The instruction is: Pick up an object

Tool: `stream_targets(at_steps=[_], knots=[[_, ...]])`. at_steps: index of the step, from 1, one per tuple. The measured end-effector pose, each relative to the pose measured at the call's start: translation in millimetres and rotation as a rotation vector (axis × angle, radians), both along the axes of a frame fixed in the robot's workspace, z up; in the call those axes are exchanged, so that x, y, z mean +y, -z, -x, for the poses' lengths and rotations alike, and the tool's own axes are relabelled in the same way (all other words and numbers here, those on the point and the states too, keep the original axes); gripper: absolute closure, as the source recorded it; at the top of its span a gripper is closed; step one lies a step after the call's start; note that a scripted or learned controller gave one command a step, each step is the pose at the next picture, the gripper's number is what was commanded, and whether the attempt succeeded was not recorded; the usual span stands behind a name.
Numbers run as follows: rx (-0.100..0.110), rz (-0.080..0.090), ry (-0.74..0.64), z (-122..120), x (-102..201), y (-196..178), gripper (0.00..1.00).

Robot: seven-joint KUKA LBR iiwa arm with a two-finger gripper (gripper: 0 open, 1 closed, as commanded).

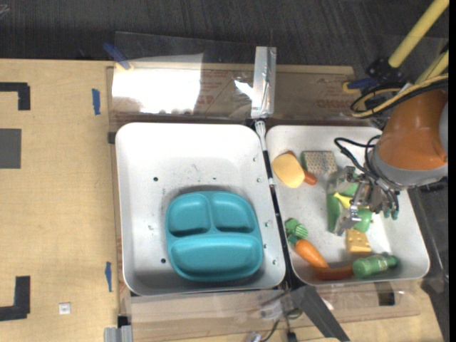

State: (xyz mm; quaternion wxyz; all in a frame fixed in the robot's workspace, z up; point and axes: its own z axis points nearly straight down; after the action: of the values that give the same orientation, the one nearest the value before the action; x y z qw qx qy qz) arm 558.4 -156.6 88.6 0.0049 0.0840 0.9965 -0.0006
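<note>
Here the arm [417, 137] is reaching in from the right and leaning down over the right bin [417, 251], its orange band sitting above the wrist. The gripper [354, 209] is pointing down at a green toy [340, 206] lying near the middle of that bin, just above a yellow wedge [358, 242]. Whether it is gripping the toy cannot be told: cables and the wrist are covering the tip.

The toy is looking like light, hard plastic, smooth and a bit slippery, so a grip across its narrow middle is seeming safest.

Around it are lying a yellow piece [288, 169], a grater-like block [319, 162], a carrot [311, 252], a green bottle [373, 264] and a small green bit [296, 228]. A teal tray [212, 235] is sitting in the left bin [142, 155].
</note>
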Motion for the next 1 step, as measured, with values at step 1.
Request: stream_targets(at_steps=[1], knots=[[-0.007, 0.003, -0.003, -2.5, 0.6, -11.9, 1.00]])
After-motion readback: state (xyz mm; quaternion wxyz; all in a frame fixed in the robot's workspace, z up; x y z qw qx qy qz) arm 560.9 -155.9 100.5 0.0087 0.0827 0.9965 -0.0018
